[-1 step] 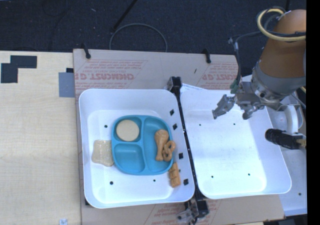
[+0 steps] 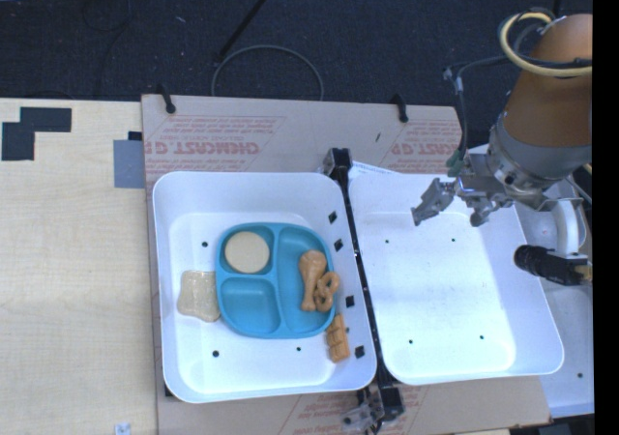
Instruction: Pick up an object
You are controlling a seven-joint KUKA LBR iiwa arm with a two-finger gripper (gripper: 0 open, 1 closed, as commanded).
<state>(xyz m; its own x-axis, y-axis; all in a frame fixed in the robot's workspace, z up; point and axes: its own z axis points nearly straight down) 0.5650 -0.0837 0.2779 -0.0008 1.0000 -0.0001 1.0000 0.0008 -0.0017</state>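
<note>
Claw: the grey two-finger claw [image 2: 453,201] hangs over the smooth white plastic right-hand bin [image 2: 455,365], fingers spread, pinching nothing; I judge it poised for a reach.
Candidates: all lie well to the claw's left, in the white plastic left-hand bin [image 2: 184,201].
Tray: glossy blue three-compartment plastic tray [image 2: 253,309] holds a flat tan round disc [image 2: 247,251] and a knobbly brown twisted piece [image 2: 316,279].
Loose items: a pale rough bread-like slab [image 2: 199,295] touches the tray's far edge; a small ridged brown chunk [image 2: 337,338] sits at its near corner.
Tabletop: light wood grain [image 2: 68,259].
</note>
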